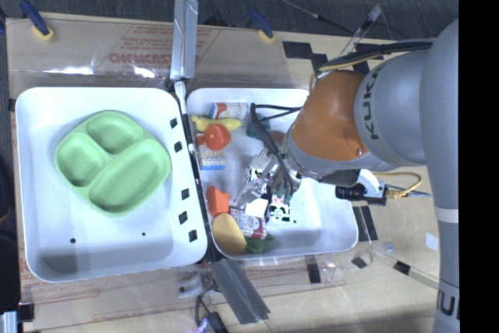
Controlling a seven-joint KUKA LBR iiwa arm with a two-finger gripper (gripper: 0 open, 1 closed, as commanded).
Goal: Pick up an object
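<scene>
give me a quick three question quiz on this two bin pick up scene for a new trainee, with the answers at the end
1. True or false: the green divided plate lies in the same bin as the gripper.
2. Which bin holds the pile of small items? A: left bin. B: right bin.
3. Fill in: the yellow banana lies near the right bin's ____ edge in the camera view (top or bottom).

Key
1. False: the plate is in the left bin, the gripper is over the right one.
2. B.
3. Top, just above the red tomato-like ball.

Grey arm (413,105) reaches in from right; gripper (269,182) angled down-left.
</scene>
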